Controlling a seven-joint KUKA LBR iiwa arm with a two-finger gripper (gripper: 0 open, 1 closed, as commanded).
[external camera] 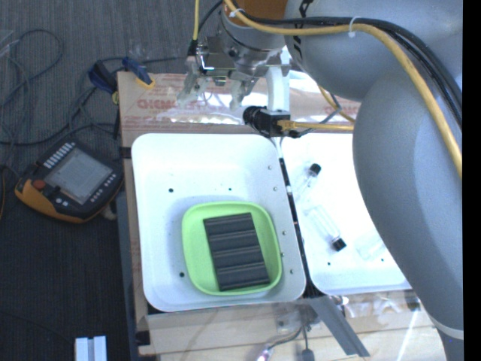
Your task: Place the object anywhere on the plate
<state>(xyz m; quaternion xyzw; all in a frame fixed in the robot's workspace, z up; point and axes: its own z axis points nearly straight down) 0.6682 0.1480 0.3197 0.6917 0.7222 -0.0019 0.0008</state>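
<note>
A grey robot arm's two-finger tool [218, 89] hangs above the far edge of the desk [161, 104], beyond the two shallow white bins; its translucent fingers [192, 89] appear spread apart with nothing visible between them. Well below and in front of the tool, in the left white bin [154, 201], a dark grey ribbed rectangular block [236, 251] lies flat on the square lime-green plastic plate [194, 224], wholly inside its rim. Judged from that arrangement, the placing looks done: the object rests on the plate and the tool is clear of it. In the right white bin [338, 277], to the tool's near right, lie two small clear tubes with black caps [325, 228], apart from the plate. A handheld control pendant [68, 180] sits on the floor, off to the left of the desk.
</note>
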